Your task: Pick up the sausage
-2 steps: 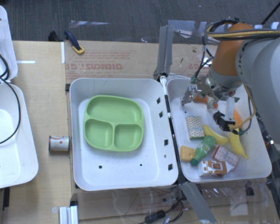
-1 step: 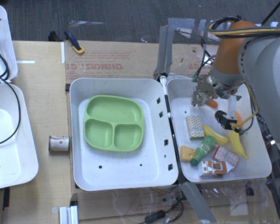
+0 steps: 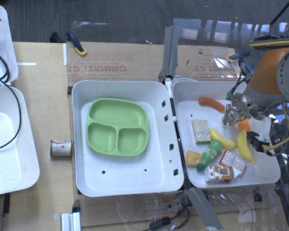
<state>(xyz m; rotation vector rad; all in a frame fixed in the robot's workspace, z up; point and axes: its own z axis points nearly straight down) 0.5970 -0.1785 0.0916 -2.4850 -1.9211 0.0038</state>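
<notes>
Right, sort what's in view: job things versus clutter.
Job: sausage, lying at the right bin's back; tool beside it.

Clutter: green plate, cracker, two bananas, green bottle, carton.

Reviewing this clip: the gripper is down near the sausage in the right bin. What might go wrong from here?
1. The gripper sits just right of the sausage, past its end, so a close may only clip the tip or miss.
2. An orange piece and a banana lie close under the wrist and may get knocked or grabbed instead.
</notes>
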